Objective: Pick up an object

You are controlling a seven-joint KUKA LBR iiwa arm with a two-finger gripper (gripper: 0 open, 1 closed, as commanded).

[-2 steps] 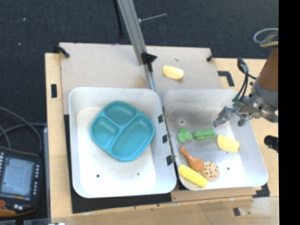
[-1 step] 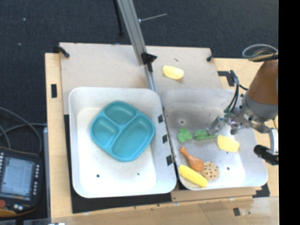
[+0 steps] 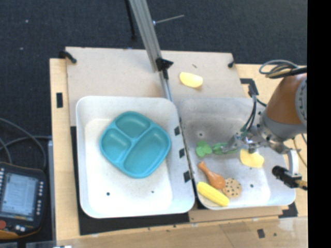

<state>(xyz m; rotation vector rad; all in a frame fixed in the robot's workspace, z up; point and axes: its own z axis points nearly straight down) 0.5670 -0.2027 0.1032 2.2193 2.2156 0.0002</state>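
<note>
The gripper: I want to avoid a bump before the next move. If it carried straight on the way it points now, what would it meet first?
The gripper points toward the view's left, low over the right bin. First in line looks to be the green toy, though height above it is unclear.

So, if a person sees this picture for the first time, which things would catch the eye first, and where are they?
Probably the blue divided plate, lying alone in the left bin. Next, the small heap of toy food in the right bin: a corn cob, an orange drumstick, a cookie and a green piece. The pincer is low over that bin, beside a yellow piece, and another yellow piece lies on the board behind the bins.
</note>
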